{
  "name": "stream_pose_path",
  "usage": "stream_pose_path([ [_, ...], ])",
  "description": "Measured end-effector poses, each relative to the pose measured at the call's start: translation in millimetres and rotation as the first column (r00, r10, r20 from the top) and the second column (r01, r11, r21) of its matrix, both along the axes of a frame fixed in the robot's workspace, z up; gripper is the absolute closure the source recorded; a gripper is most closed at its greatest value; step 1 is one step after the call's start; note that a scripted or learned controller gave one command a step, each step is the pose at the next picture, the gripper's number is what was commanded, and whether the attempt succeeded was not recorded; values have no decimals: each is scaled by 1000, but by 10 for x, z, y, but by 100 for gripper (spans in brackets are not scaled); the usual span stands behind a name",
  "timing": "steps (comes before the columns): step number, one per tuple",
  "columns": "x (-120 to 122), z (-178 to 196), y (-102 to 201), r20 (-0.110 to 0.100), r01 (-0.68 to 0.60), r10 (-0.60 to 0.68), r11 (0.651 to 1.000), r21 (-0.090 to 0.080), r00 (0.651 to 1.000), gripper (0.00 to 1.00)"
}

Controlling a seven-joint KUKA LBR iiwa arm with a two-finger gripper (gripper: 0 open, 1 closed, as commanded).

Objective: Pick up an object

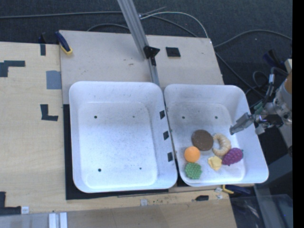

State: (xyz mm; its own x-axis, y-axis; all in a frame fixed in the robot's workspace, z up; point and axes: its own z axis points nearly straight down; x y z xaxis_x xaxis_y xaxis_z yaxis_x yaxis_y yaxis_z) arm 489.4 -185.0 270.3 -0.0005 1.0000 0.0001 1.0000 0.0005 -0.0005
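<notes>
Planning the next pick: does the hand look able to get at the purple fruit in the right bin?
Probably yes. The hand hovers above the right bin, near the purple fruit, which lies uncovered beside the pale ring.

Two shallow white bins sit side by side on the worktop [28, 127]. The right bin [199, 96] holds a brown disc [202, 139], an orange ball [192, 154], a green piece [193, 170], a yellow piece [215, 162], a purple cluster [232, 156] and a beige ring [222, 144]. The claw [239, 125] hangs above that bin's right side.
</notes>
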Motion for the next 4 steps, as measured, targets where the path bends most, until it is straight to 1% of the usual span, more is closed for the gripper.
stream_pose_path([
  [1, 149, -1339, 539, -9, -2, 2, 1000, 2, 1000, 0],
  [2, 165, -1197, 519, -1, 0, 0, 1000, 0, 1000, 100],
  [3, 165, -1097, 520, -1, 0, 0, 1000, 0, 1000, 100],
  [4, 164, -1101, 521, -2, 0, 0, 1000, 1, 1000, 0],
])
